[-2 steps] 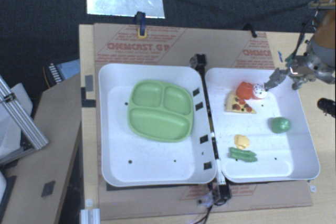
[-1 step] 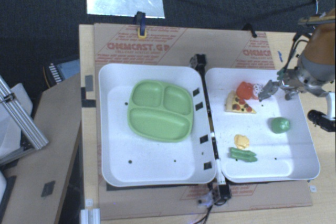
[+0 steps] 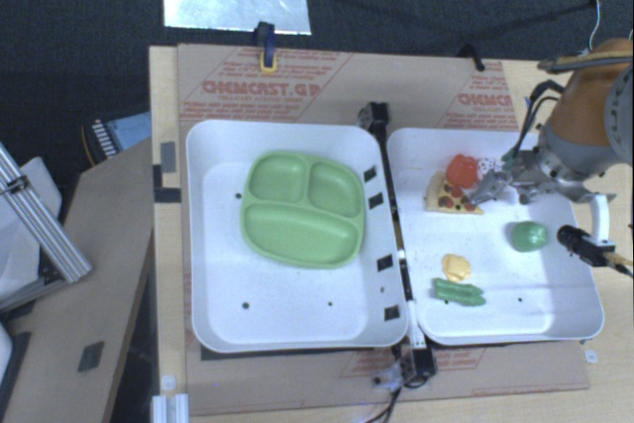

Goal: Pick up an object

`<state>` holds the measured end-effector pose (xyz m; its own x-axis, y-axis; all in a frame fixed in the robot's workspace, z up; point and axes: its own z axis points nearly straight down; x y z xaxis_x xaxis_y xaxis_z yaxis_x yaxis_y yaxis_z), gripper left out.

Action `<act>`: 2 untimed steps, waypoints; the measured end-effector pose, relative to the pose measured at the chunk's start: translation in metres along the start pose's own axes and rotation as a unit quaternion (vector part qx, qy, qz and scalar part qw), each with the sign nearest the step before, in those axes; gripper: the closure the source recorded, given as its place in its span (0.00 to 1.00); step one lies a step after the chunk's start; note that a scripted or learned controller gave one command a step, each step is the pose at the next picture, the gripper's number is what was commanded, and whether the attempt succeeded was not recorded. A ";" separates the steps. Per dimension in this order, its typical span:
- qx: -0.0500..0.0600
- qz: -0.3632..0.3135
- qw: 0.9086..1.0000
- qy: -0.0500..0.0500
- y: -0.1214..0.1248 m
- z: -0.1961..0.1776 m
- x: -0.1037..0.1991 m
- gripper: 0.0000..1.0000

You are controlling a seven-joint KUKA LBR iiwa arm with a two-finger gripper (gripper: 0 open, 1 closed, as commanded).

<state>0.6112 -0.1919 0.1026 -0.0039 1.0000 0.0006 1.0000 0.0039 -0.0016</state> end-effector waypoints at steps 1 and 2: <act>-0.004 0.000 1.000 -0.001 0.002 -0.014 -0.001 1.00; -0.005 0.000 1.000 -0.002 0.005 -0.080 0.002 1.00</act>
<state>0.6158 -0.1904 0.1821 -0.0047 1.0000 -0.0025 1.0000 0.0047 0.0084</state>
